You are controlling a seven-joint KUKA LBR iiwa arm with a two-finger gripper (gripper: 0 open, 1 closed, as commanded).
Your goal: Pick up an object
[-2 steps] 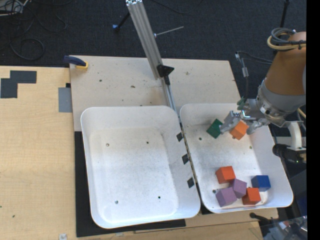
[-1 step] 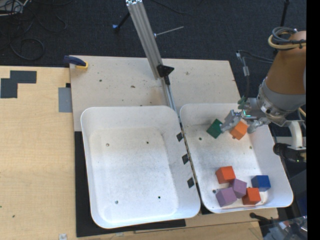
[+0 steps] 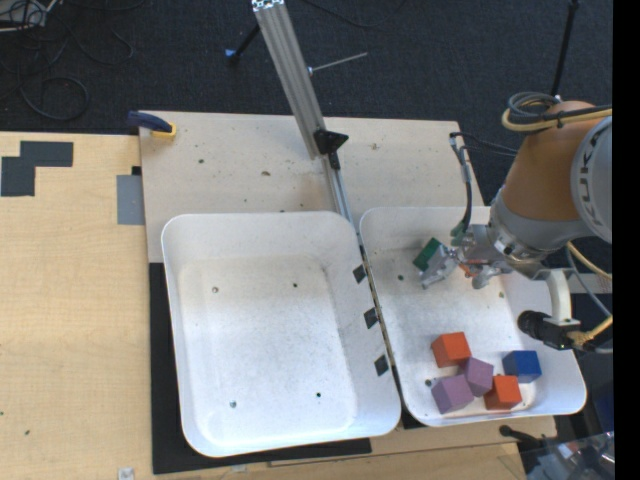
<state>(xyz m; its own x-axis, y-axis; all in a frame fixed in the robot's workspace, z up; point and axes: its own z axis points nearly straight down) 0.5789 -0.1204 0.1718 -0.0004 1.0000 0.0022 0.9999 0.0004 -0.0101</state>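
Observation:
My gripper [image 3: 446, 266] hangs over the upper middle of the right bin [image 3: 405, 313], below the arm's orange band. A small green block [image 3: 429, 253] is right at the gripper's left tip, touching or nearly touching it; whether it is gripped cannot be made out. In the bin's lower right corner lies a cluster of blocks: an orange cube [image 3: 451, 348], two purple blocks [image 3: 478, 375] [image 3: 452, 393], a second orange block [image 3: 503, 392] and a blue block [image 3: 522, 364].
The left bin [image 3: 200, 268] adjoins the right one, with black clips along the shared rim. A slanted aluminium post [image 3: 295, 78] rises behind the bins. A blue-and-yellow clamp [image 3: 150, 123] sits at the bench's far left corner.

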